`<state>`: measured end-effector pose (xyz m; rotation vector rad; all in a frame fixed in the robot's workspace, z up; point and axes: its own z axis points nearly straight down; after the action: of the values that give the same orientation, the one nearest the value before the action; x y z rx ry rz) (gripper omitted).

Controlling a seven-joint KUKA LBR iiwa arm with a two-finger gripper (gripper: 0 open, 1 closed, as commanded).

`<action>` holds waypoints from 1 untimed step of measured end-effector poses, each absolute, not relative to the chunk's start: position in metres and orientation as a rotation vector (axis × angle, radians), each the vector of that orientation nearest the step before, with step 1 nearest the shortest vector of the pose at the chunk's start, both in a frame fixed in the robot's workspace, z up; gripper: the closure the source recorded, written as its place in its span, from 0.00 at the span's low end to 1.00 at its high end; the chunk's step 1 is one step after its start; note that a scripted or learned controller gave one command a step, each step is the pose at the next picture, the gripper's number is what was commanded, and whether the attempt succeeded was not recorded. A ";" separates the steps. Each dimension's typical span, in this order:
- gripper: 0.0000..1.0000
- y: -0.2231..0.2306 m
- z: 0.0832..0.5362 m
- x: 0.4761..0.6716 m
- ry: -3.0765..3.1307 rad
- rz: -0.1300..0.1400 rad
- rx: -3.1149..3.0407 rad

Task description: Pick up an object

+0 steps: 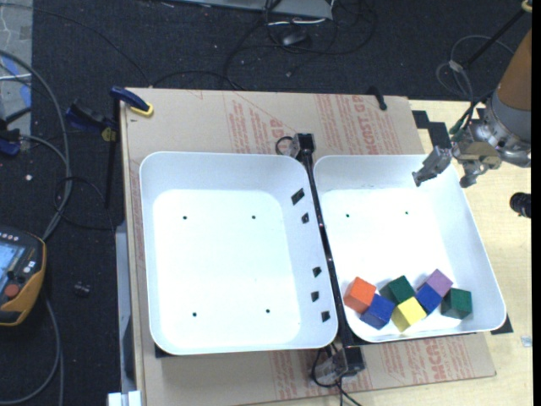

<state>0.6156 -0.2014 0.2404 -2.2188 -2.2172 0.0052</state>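
Several small coloured blocks lie clustered at the near edge of the right bin (397,227): an orange block (360,293), a blue block (379,309), a yellow block (409,313), a dark green block (397,289), a purple block (439,282) and a green block (457,302) at the right end. My gripper (450,167) hangs at the bin's far right corner, well behind the blocks, open with nothing between its fingers.
The left bin (224,252) sits beside the right one, with a black divider strip (317,227) between them. Both rest on a cardboard sheet (254,121). Cables and a yellow-black device (17,273) lie on the dark floor to the left.
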 end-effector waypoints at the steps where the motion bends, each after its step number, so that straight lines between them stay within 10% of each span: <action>1: 0.00 -0.201 0.244 0.617 -2.222 0.000 -2.221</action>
<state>0.6168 -0.2012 0.2438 -2.2212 -2.2220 -0.0002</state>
